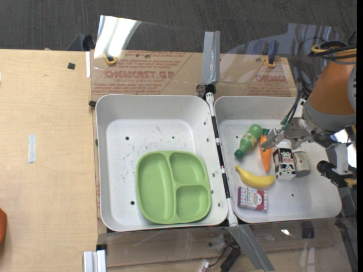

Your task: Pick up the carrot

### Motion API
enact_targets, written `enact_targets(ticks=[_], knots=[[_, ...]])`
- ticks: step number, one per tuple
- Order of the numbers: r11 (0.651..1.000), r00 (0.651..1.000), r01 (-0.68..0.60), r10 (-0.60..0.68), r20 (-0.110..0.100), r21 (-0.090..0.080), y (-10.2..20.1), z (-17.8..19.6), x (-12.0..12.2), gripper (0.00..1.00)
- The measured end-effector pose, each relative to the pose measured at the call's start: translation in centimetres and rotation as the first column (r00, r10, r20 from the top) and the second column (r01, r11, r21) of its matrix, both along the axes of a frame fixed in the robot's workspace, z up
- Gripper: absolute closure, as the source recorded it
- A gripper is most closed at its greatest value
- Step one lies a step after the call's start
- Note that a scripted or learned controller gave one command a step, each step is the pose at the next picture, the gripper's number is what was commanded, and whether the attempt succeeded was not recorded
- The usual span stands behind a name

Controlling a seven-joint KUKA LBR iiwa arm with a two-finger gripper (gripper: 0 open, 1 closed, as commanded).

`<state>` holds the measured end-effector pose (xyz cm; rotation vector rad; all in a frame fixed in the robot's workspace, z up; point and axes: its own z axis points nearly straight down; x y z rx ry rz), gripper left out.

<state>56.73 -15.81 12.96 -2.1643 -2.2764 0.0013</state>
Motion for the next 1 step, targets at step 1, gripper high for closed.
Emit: enact_targets(ticks=[1], knots=[[1.0,1.0,0.018,-0.018,0.002,-0.001,-2.14,-3.8,7.54,0.0]])
